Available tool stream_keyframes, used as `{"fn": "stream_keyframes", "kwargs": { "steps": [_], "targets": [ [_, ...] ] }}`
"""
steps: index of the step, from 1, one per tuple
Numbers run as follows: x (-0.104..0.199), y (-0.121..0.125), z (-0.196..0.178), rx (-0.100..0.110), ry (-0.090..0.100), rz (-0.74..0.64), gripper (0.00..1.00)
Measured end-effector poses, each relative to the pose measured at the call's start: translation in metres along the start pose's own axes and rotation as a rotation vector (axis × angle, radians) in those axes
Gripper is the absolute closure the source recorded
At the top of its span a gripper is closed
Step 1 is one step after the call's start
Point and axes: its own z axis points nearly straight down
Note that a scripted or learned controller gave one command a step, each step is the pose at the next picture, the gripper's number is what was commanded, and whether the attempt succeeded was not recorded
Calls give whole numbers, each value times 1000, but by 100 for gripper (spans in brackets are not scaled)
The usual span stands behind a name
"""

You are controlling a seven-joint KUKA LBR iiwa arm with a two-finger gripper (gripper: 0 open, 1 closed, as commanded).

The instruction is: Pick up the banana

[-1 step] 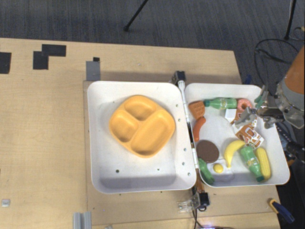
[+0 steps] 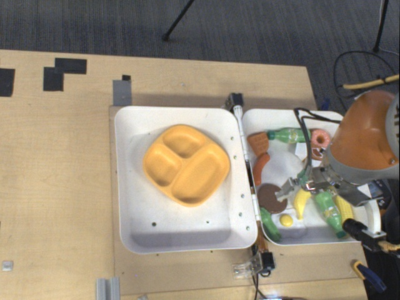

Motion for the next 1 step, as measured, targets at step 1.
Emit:
{"fn": "stream_keyframes", "kwargs": {
  "steps": [1],
  "targets": [
    [-8, 4, 59, -18, -10, -58, 0]
  ]
}}
